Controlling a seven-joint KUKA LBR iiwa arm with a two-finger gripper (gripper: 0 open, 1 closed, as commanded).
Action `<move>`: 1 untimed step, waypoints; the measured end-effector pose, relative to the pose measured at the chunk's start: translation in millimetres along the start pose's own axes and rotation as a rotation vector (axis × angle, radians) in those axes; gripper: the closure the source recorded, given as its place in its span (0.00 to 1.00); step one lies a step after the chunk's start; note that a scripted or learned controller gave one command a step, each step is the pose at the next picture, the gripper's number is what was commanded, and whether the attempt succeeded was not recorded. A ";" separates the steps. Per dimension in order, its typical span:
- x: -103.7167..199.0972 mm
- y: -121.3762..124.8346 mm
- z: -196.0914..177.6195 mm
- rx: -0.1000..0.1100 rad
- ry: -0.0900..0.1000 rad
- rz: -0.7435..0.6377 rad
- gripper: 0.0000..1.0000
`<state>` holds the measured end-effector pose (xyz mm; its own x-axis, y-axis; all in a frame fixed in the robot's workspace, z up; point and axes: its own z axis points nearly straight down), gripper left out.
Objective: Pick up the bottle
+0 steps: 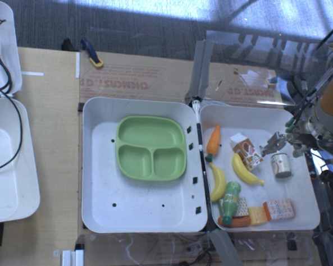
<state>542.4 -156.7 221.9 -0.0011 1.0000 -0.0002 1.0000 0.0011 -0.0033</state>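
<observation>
Arm low at right, tool (274,143) fingers apart.

Two white bins sit side by side — the left bin (94,170) and the right bin (302,214). The left one carries one green divided plate (152,148). In the right one: two bananas (218,182) (245,169), one carrot (213,140), one green bottle (228,201), one metal can (281,165), one small brown carton (247,151) — plus one orange packet (279,209).

Bottle (228,203) was hemmed by banana (218,182), bin divider (201,160) and snack packets (250,213); open floor lay only beyond can (281,165).
</observation>
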 end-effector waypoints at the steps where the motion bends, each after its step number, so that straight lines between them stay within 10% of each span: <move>1: 41.2 -55.8 121.4 0.001 0.001 0.025 0.00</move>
<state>486.2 -115.6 100.6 0.0243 0.9997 0.0005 0.9997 -0.0243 -0.0041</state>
